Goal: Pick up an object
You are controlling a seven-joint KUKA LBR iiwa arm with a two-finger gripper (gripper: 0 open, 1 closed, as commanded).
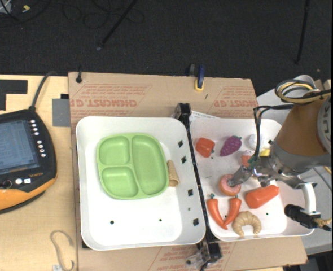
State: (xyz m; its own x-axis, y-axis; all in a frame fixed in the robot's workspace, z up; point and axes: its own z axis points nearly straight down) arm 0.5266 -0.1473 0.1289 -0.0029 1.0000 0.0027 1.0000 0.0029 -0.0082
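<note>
Right of the one green divided plate (131, 165), the second bin (279, 222) holds two chilli peppers (223, 210), one croissant (246, 223), one grape bunch (231, 145) and a pink donut (229, 185); whether the gripper (251, 173) above the donut grasps anything, I cannot tell. Cardboard lettering unreadable.

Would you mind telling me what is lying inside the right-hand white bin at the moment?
The right bin holds toy foods: an orange pepper, purple grapes, a pink donut, two chillies and a croissant. The arm covers its far right part.
</note>
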